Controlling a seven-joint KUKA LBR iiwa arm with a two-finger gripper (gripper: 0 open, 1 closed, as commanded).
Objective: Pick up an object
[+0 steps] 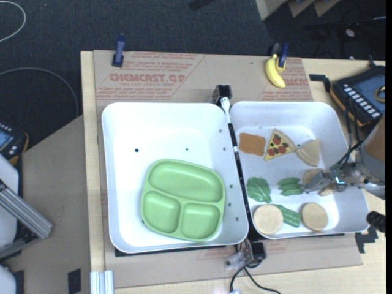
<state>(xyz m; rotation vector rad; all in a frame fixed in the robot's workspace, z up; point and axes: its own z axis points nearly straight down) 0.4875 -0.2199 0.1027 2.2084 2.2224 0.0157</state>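
Several toy foods lay in the right bin (pixel 343 122), and my pincer (pixel 323 182) hung low among them, reaching in from the right edge over the bin's middle. I could not tell how far it stood open, nor whether it had hold of anything: the tip was a blur of grey metal over a brownish piece, and nothing showed plainly between its parts. Nearest to it on the far side was the green bean (pixel 290 186), just beside the tip, its long axis running roughly across the bin, in line with my reach. The tan disc (pixel 314 215) lay just below the tip, toward the bin's near wall, and the bread wedge (pixel 309 152) just above it. The pizza slice (pixel 278 144) and the brown square (pixel 252 143) sat farther off toward the divider. The green tray (pixel 183 198) filled the left bin (pixel 122 127), well apart from me. I judged the bean the likeliest target, needing only a short push onward
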